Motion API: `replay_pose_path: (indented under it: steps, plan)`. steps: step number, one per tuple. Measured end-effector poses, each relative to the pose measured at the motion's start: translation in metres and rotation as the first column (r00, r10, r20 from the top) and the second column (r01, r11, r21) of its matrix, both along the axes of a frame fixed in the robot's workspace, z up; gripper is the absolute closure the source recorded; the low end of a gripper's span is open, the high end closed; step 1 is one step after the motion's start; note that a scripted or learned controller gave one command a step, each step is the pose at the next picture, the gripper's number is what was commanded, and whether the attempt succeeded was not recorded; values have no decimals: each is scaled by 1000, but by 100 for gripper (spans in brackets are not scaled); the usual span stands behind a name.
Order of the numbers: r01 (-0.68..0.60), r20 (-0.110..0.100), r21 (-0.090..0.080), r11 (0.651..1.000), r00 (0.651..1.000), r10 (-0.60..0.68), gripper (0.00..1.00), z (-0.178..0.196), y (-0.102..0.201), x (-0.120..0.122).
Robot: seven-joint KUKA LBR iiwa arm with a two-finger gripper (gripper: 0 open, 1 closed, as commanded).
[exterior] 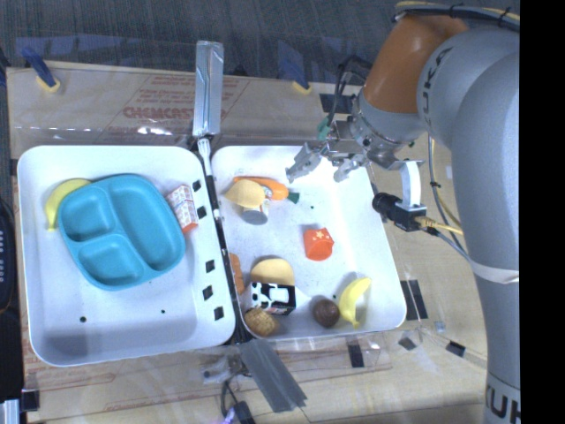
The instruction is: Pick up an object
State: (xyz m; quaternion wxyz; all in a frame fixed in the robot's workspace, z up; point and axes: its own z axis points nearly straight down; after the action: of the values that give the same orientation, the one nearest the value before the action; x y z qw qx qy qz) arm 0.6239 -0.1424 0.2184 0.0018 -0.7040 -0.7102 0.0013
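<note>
My gripper (pixel 325 161) hangs over the back of the right bin (pixel 375 223), its two fingers spread open with nothing between them. Just left of and below it lie a carrot (pixel 274 188) and a tan cup-like piece (pixel 246 196). A red block (pixel 319 243) sits in the middle of that bin. Toward the front are a small banana (pixel 355 299), a brown round fruit (pixel 326 312), a yellow-white piece (pixel 272 271), a black-and-white box (pixel 274 298) and a brown potato-like lump (pixel 261 322).
The left bin (pixel 53 325) holds a blue divided tray (pixel 119 228), a yellow banana (pixel 60 197) at its left and a small striped packet (pixel 183 208) by the divider. A grey metal bar (pixel 207 87) stands behind the bins.
</note>
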Motion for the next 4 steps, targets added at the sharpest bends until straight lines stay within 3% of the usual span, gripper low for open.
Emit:
replay_pose_path:
  steps: [1,2,3,4]
  plan:
    - [145,0,-1,989,989,-145,0,-55,1,32]
    - [277,20,7,961,961,-277,0,-116,9,39]
    - [36,16,1,999,999,-36,0,-117,4,38]
    - [-15,0,1,1000,1000,15,0,-126,18,33]
